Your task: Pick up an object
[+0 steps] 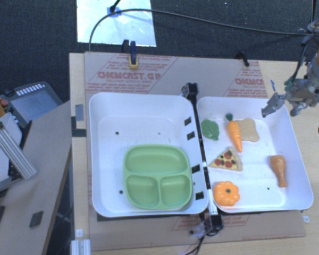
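My pincer (283, 104) hangs open, holding nothing, at right bin's (300, 158) upper right edge (carrot (235, 135), pizza slice (227, 160), pumpkin (226, 193) below-left).

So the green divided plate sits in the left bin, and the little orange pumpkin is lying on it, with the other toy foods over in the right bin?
Not quite. The small orange toy pumpkin is not on the green three-compartment plastic plate; the camera view shows it in the right white bin, at its near-left corner. The rest holds: the plate sits in the left white bin, and the other toy foods lie in the right one.

Grey metal end effector (283, 104); orange band above the wrist.
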Motion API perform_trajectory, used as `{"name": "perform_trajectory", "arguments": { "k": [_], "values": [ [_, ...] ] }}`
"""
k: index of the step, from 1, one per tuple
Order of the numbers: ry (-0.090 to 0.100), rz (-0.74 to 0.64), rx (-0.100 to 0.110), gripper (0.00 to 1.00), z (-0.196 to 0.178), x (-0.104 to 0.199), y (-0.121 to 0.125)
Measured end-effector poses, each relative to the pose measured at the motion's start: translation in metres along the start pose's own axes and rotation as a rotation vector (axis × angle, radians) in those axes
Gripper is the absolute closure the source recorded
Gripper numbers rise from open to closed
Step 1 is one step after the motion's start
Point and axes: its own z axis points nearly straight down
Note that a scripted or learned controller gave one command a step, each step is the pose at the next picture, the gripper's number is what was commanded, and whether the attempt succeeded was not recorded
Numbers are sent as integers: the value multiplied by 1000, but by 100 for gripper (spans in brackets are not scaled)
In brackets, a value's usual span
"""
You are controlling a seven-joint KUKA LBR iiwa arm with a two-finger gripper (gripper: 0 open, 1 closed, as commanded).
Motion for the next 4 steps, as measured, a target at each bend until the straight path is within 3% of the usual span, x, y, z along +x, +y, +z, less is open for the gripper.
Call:
{"name": "perform_trajectory", "arguments": {
  "k": [1,4],
  "values": [
    [-2,-2,-9,0,-6,0,2],
    [-2,0,-9,0,163,15,-4]
  ]
}}
